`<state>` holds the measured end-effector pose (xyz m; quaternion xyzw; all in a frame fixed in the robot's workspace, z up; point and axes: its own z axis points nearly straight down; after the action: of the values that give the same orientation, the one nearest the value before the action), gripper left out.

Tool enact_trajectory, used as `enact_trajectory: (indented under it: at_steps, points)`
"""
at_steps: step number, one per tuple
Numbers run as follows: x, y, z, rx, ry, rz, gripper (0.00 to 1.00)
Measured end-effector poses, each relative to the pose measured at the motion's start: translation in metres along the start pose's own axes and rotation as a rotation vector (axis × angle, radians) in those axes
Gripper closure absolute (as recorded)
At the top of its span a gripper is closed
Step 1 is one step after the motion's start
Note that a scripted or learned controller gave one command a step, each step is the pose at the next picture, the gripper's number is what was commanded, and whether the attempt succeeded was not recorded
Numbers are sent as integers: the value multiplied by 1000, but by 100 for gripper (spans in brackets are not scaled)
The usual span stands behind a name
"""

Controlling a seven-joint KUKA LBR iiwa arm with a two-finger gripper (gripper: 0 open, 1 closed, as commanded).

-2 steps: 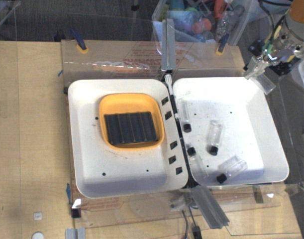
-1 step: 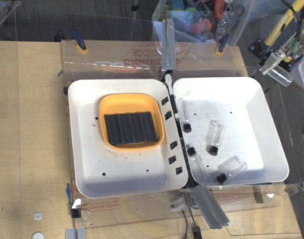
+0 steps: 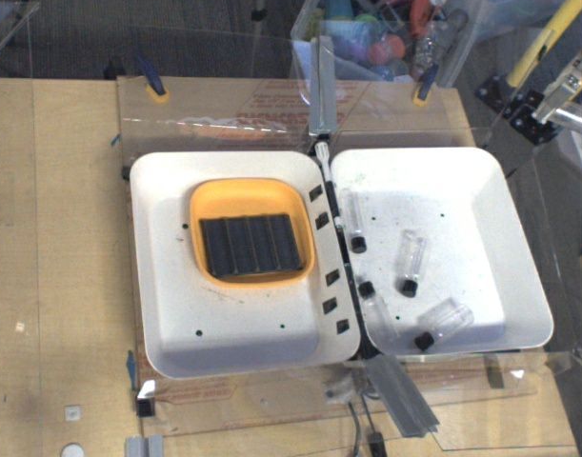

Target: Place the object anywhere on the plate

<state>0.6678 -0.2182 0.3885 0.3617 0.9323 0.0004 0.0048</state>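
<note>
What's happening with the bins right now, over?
Orange plate in left bin, black ridged block on it. Clear vials lying in right bin. Nothing blocking the plate rim.

This is a robotics lab bench, as shown by two white bins set side by side on a plywood top, clamped clear shielding, a clear tub of mixed colourful objects behind, and cabling at the front edge.
</note>
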Motion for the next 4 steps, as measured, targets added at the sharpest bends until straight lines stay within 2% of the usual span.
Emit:
enact_trajectory:
  at_steps: [1,2,3,4]
  points:
    - [4,-10,-47,-1,-1,-325,100]
    - [4,-8,-48,-2,-1,-492,100]
    - [1,-6,-48,-3,-2,-925,100]
    - [-3,-2,-48,-4,-3,-1259,100]
